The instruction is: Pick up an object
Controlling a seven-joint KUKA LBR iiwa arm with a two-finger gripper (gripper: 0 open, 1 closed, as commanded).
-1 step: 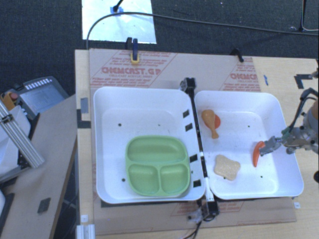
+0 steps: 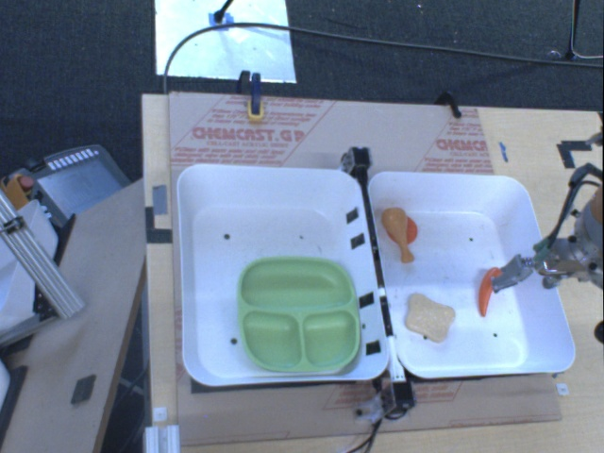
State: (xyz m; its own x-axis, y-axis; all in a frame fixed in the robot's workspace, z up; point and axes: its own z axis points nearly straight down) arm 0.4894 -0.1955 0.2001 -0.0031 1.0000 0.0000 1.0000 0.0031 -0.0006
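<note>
The right bin (image 2: 528,206) holds three toy foods. An orange drumstick (image 2: 399,232) lies near its left wall. A tan bread slice (image 2: 429,317) lies toward the front. A red-orange carrot-like piece (image 2: 486,291) lies right of the middle. My gripper (image 2: 508,276) reaches in low from the right, with its tip right beside the red-orange piece's upper end. I cannot make out whether it touches that piece.
The left bin (image 2: 217,206) holds a green divided plate (image 2: 299,313) at its front right. A black-clipped divider (image 2: 373,272) separates the bins. A grey device (image 2: 75,182) and a metal rail (image 2: 38,262) stand on the side table at left.
</note>
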